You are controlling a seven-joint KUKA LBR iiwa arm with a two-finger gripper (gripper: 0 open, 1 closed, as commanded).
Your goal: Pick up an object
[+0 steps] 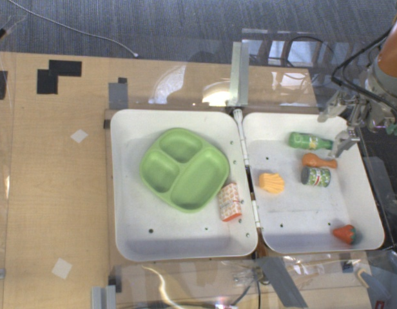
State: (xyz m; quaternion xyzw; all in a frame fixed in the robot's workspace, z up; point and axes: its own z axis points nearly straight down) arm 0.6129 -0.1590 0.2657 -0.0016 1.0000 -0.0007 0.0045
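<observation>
On wooden bench — two white bins; fingers parted, holding nothing.

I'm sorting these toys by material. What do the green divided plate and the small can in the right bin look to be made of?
Green divided plate: apparently moulded plastic, one uniform colour with a soft sheen and rounded compartment walls.
Small can: cylindrical with a green printed label; whether metal or plastic is unclear at this resolution.
</observation>
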